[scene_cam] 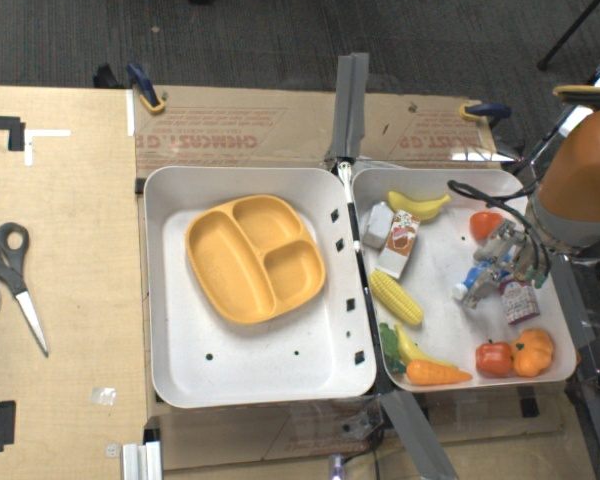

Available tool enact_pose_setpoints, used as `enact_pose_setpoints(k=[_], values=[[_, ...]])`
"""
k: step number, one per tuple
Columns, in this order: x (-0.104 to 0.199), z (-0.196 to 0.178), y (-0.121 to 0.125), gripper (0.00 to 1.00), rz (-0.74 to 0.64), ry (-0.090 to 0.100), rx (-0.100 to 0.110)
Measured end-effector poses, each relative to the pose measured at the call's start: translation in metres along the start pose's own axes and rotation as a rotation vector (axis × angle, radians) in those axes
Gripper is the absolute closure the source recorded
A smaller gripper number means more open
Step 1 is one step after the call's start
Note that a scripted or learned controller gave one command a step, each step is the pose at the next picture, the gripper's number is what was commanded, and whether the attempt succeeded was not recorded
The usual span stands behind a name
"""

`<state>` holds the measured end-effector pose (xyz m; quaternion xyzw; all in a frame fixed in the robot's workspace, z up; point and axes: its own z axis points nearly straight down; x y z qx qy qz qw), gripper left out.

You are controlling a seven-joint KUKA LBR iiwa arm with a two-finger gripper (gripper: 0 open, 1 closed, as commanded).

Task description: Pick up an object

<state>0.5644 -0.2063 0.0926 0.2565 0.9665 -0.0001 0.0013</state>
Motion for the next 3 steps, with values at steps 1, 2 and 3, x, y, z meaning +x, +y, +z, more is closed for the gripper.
enact_pose_setpoints(k=[1, 2, 3], values=[[0.036, 0.0, -0.039, 0.0, 0.023, 0.0, 0.0], [0.079, 0.0, -0.034, 0.0, -0.018, -0.002, -0.001], [0.114, 0.001, 0.027, 0.0, -0.063, 0.002, -0.001]])
